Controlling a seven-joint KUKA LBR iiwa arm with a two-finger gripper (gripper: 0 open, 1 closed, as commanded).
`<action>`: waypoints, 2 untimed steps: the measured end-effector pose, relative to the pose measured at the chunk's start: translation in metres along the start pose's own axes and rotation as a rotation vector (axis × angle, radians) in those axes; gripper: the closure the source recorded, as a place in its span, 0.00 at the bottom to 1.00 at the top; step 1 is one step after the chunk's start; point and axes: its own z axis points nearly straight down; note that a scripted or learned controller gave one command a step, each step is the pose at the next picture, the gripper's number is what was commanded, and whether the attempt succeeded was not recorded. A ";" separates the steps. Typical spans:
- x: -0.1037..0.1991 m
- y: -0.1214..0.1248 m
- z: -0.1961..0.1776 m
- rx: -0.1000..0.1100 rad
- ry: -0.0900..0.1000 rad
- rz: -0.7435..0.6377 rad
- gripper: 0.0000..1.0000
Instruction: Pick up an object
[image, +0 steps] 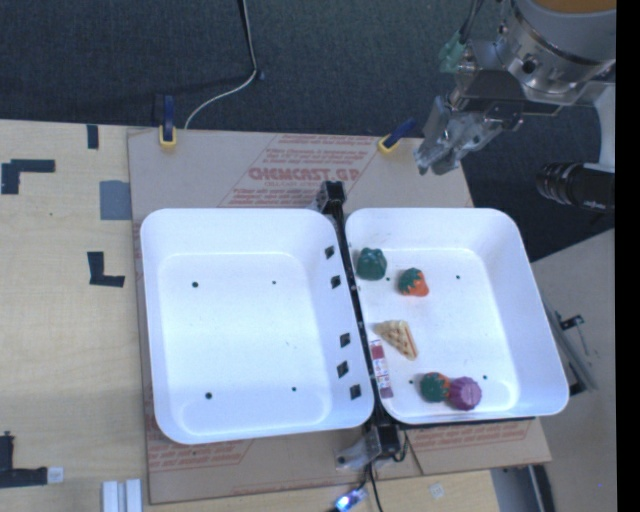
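Right bin (520, 300) — five toys; left bin (170, 300); claw (437, 158) — grip state unclear.

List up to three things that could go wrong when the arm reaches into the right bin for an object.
1. The green piece and purple piece touch near the bin's front wall, so a grasp might catch both or neither.
2. The waffle wedge lies flat and may slip from the fingers.
3. The gripper hangs beyond the right bin, so a long descent could land off target.
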 end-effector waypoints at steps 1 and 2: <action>-0.130 -0.022 -0.001 -0.001 -0.006 0.024 1.00; -0.249 -0.026 0.000 0.000 -0.007 0.023 1.00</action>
